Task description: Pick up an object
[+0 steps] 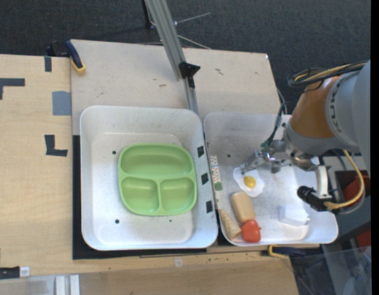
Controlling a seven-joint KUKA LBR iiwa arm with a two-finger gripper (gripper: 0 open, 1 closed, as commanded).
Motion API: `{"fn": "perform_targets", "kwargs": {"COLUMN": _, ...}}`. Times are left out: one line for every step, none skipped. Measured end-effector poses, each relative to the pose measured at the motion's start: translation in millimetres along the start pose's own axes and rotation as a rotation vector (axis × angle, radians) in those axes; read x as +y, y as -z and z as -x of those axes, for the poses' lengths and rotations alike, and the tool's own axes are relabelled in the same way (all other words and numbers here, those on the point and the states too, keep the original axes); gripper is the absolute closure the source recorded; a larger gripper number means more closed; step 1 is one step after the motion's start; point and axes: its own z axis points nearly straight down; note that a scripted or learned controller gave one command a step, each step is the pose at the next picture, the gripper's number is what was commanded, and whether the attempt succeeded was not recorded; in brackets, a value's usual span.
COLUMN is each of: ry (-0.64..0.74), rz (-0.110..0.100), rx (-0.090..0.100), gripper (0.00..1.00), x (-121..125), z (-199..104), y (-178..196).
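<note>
Hovering low in the right bin (221,128), the end effector (258,160) points toward 9 o'clock, metal tips just above the fried egg toy (249,182); cannot tell whether open or closed, nothing visibly gripped.

Lying at about 6 o'clock from the tips, nearly touching: the egg, flat, roundish, no real long axis, yolk up. Further toward 6 o'clock, a tan bread-like piece (241,206), long axis running roughly 12 to 6, and just beyond it a red tomato-like toy (251,230) against the bin's near rim. Beside these at 9 o'clock, a thin crust-coloured stick (228,224) along the bin's left wall. Toward 4 o'clock, a pale white block (293,216), hard to tell from the bin floor.

Open floor at 12 o'clock and 9 o'clock of the egg, so room for a short descent; tighter toward the near rim. Likely nearest target: the egg, though a flat thing may slip a pinch.

Left bin (91,165) holding a green divided plate (157,179), well apart. Tabletop (128,72) beyond, bearing a metal pole (168,32).
</note>
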Motion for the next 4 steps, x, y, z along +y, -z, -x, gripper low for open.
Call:
{"fn": "perform_targets", "kwargs": {"ry": 0.003, "rz": 0.008, "rx": 0.000, "gripper": 1.00, "x": 2.6, "z": -0.5, "y": 15.0}}
{"fn": "perform_targets", "kwargs": {"ry": 0.000, "rz": 0.006, "rx": -0.002, "gripper": 1.00, "x": 7.7, "z": 7.1, "y": 62.4}}
{"fn": "perform_targets", "kwargs": {"ry": 0.001, "rz": 0.008, "rx": -0.003, "gripper": 1.00, "x": 5.7, "z": 10.6, "y": 125.2}}
{"fn": "perform_targets", "kwargs": {"ry": 0.001, "rz": 0.008, "rx": -0.003, "gripper": 1.00, "x": 6.8, "z": 10.5, "y": 178.7}}
